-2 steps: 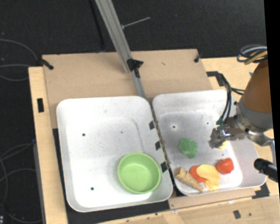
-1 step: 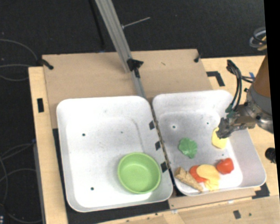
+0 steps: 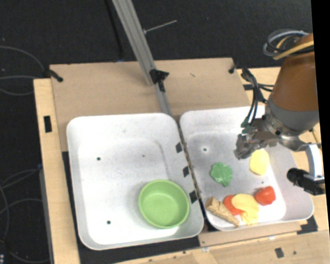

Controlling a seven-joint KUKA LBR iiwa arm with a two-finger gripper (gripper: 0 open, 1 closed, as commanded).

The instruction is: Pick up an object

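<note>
The tool (image 3: 247, 146) is being positioned just beside the yellow object (image 3: 259, 162); its finger state cannot be determined.

You see the grey two-finger gripper (image 3: 245, 149) above the right white bin (image 3: 210, 130), beside a pale yellow lemon-shaped object (image 3: 259, 162).

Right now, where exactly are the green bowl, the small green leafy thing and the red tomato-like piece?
green bowl (image 3: 164, 204): camera view, on the bowl's inner floor, in the left bin.
green leafy piece (image 3: 221, 173): camera view, on its middle, in the right bin.
red tomato-like piece (image 3: 265, 195): camera view, on its top surface, right bin.
</note>
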